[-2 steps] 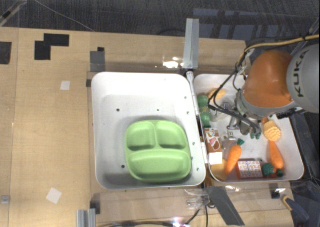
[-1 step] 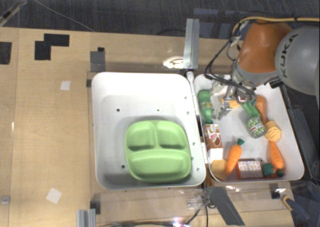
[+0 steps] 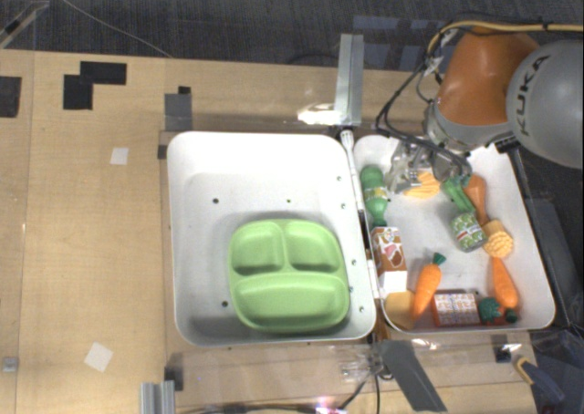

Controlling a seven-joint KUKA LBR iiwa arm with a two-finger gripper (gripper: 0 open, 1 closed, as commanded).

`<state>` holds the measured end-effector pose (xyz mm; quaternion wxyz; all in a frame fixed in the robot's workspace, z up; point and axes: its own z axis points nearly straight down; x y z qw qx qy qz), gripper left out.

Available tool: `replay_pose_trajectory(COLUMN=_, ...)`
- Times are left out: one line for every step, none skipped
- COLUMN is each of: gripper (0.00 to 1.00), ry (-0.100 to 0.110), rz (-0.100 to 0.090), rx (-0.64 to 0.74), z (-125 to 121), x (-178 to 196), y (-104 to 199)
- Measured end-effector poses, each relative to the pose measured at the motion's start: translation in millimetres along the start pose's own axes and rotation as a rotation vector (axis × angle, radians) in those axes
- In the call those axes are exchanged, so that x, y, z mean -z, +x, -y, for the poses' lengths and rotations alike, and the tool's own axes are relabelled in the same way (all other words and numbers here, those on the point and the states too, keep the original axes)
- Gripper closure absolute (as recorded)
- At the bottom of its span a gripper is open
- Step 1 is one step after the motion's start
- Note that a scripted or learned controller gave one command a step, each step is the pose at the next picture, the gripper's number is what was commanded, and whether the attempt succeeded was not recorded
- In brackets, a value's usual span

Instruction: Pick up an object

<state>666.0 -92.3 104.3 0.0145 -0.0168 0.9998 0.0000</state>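
We read the letters "KUKA" on the grey shell of the arm [image 3: 547,102], which runs off the picture's right edge so that its base is cut away from us. Below the orange band, the two-finger gripper [image 3: 412,169] hangs low over the far end of the right white bin [image 3: 529,221], and we cannot tell how its jaws stand, for the metal parts blur together there.

Taking that right white bin as our landmark: just under the gripper lies a yellow toy piece [image 3: 422,188], partly covered, and we cannot say whether it is touched. At the bin's left wall sits a green round-ended toy vegetable [image 3: 373,189], and nearer along that wall a small red-and-white carton [image 3: 390,249] whose label shows a picture but no print we can read. In the bin's middle lies a green bottle-shaped toy with a pale label [image 3: 464,218], writing too small to make out, touching a yellow ridged toy [image 3: 497,241]. At the near end lie an orange toy carrot [image 3: 425,286], a brown printed box [image 3: 454,305], unreadable, and a second orange carrot [image 3: 504,283] by the right wall.

Left of the landmark, the other white bin [image 3: 201,184] holds a green three-compartment plastic tray [image 3: 287,274].
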Motion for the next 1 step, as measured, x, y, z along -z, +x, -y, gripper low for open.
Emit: replay_pose_trajectory(gripper=1.0, ry=0.001, rz=-0.006, rx=-0.106, z=-25.4, x=104.8, y=-11.5)
